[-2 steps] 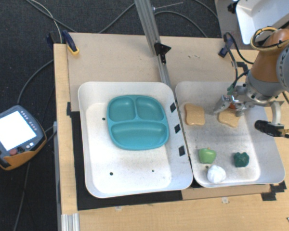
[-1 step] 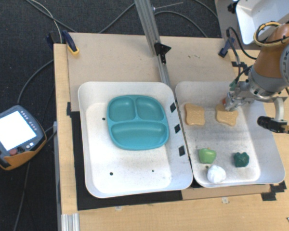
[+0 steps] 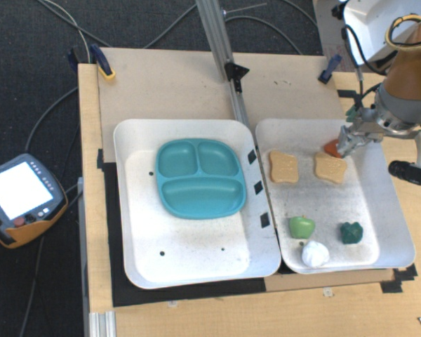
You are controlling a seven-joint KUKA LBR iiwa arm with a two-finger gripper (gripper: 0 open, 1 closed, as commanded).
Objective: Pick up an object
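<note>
- Teach pendant (image 3: 21, 199) is seen at far left, on the dark floor off the bench, screen lit white, orange trim along its lower edge.
- Blue clamp w/ yellow tip (image 3: 102, 62) is fixed at the bench's 10 o'clock corner.
- Left bin (image 3: 137, 258): a teal divided plate (image 3: 200, 176) is laid in its upper half, three compartments, two small at 12 o'clock, one long at 6.
- Aluminium post (image 3: 214, 23) is seen slanting down from 12 o'clock, ending between the two bins.
- Right bin (image 3: 386, 237) is set just beside the left bin, rims touching.
- Inside right bin, L to R: bread slice (image 3: 283, 167) at 10 o'clock; green apple-like toy (image 3: 302, 226) at 7 o'clock; white rounded item (image 3: 314, 254) just below it, at 6 o'clock near the rim; second bread slice (image 3: 330, 168) at 12 o'clock; dark green lumpy toy (image 3: 350, 232) at 5 o'clock.
- Red-orange item (image 3: 331, 147) is partly hidden at the second slice's 12 o'clock, touching or just beside it; kind can't be told.
- Gripper (image 3: 351, 140) is positioned over that red-orange item, at the bin's 1 o'clock; finger spread can't be told, nothing is seen pinched.
- Arm wrist w/ orange band (image 3: 409, 76) is seen entering from 2 o'clock.
</note>
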